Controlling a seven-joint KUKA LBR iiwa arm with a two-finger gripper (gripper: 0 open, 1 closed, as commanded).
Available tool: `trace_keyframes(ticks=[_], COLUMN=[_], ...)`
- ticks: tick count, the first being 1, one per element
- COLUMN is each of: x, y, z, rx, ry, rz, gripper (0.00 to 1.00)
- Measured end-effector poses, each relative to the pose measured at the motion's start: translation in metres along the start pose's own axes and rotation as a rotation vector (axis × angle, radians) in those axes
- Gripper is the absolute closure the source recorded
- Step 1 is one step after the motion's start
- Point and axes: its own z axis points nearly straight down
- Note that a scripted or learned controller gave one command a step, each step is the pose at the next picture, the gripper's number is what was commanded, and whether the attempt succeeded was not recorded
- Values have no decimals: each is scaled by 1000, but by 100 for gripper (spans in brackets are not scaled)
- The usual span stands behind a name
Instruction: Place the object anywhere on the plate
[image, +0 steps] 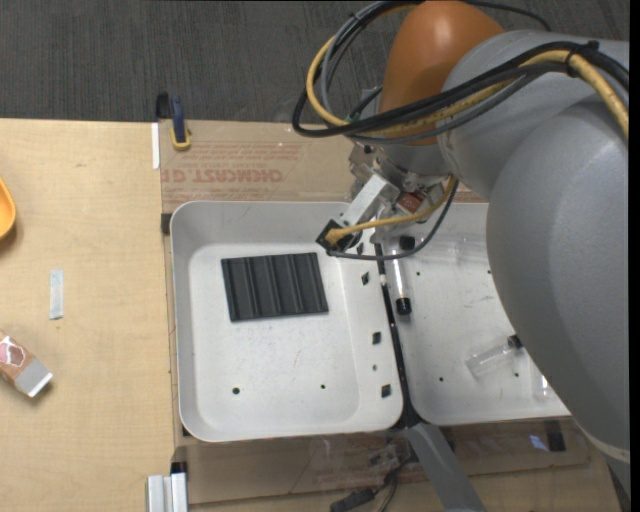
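A dark grey ribbed rectangular plate (275, 285) lies flat in the upper part of the left white bin (200, 400). A small clear plastic object (488, 362) rests on the floor of the right bin (450, 300), close to the arm's big grey body. My gripper (400, 298) hangs over the divide between the two bins, right of the plate and up-left of the clear object. Nothing shows in its grasp. The wrist, with its orange band (430, 60) and looping cables, hides much of the right bin.
Brown cardboard (250, 170) lies behind the bins. Left of them, the wooden bench carries a small grey strip (56, 295), a brown-and-grey block (22, 368) and an orange item (5, 210) at the edge. A blue clamp (178, 120) stands at the back.
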Motion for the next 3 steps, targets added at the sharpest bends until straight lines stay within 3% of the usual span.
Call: trace_keyframes(ticks=[1,2,3], x=[51,70,49], y=[-45,-81,-138], z=[-18,29,39], rx=[-2,0,-1], ry=[1,-1,0], rz=[-47,-352,-457], gripper=[100,100,100])
